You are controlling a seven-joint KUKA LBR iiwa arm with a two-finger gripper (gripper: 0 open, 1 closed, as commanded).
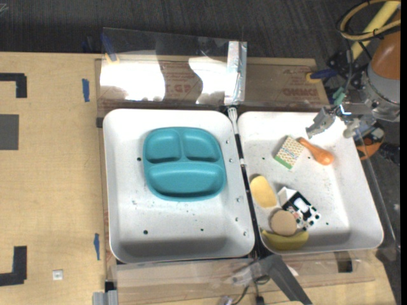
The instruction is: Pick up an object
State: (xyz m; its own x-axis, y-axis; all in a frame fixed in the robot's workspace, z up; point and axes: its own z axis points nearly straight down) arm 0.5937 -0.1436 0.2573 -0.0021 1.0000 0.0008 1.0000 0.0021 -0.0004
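Nearest the camera, in the right bin (365, 230): banana (284, 239), brown round piece (283, 222), black-and-white item (300, 210), yellow block (263, 192). Farther back: patterned card (289, 152) touching an orange carrot-shaped toy (317, 152). Gripper (335, 123) hovers just beyond, fingers apart, holding nothing. Likely target is the carrot toy; the gripper should straddle its narrow end, clear of the card.

Robotics lab, by look of it. Two white bins (121, 189) side by side on plywood surface (44, 170). Black tape corner marks (18, 84) and blue tape bits (85, 89) on wood. Clear plastic sheet (172, 62) taped upright behind bins. Grey arm (381, 88) with orange band, yellow cables (369, 14) looped above. Dark carpet (191, 5) beyond. Toy-like test items in right bin.
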